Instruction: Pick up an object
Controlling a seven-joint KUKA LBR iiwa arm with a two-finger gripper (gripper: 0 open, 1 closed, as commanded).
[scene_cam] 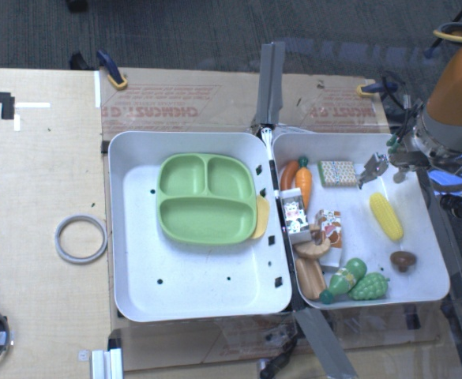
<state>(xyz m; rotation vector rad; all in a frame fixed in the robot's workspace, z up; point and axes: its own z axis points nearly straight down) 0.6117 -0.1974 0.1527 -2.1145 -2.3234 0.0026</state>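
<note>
Jaws parted and holding nothing, gripper [382, 169] hangs at the right bin's [432, 290] 1 o'clock corner, with the corn cob [386, 215] just beside it toward 6 o'clock.

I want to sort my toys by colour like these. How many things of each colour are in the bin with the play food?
Orange: 1, the carrot
Yellow: 1, the corn cob
Green: 2, the pear and the grapes
Brown or tan: 3, the mushroom and two wooden pieces
Printed boxes or packets, mixed colours: 3
Total: 10
</note>
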